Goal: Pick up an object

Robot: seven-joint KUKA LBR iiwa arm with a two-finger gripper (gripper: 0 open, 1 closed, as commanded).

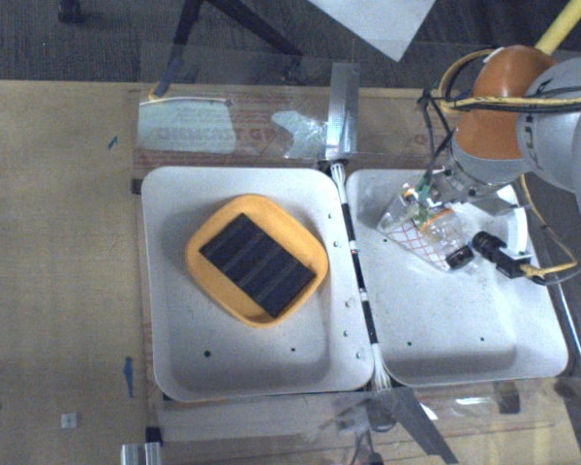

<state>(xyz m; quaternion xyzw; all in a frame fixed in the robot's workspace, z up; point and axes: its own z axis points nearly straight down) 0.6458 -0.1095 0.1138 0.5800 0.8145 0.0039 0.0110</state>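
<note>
1. Hovering over a clear red-lined packet [414, 232] at the right bin's [465, 356] far-left corner: gripper [428, 206], grip state cannot be told.
2. Orange pad [257, 260], dark ribbed top, mid left bin [174, 356].
3. Taped label [186, 124] behind: print unreadable.

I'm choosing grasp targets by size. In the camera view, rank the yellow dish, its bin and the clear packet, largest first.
1. The bin, largest.
2. The yellow dish.
3. The clear packet, plainly smallest, though the gripper covers part of it.
</note>
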